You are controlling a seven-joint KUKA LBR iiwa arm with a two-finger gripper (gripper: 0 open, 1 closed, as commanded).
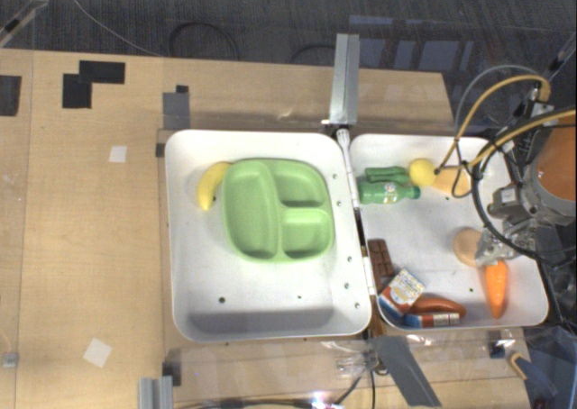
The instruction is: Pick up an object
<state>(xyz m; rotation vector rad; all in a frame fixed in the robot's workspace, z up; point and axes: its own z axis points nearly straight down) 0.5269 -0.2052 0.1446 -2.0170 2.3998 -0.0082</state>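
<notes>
Two bins; gripper (499, 249) at frame's right sits over carrot (496, 287) top, beside tan ball (467, 246). We can't tell finger state; carrot's taper may slip out

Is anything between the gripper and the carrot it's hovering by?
Nothing visible does. The gripper sits right at the carrot's top end in the right bin; the tan round object lies beside, left of it.

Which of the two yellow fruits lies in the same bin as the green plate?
The banana, touching the green plate's left edge in the left bin. The lemon lies in the right bin, beside the green bottle.
</notes>
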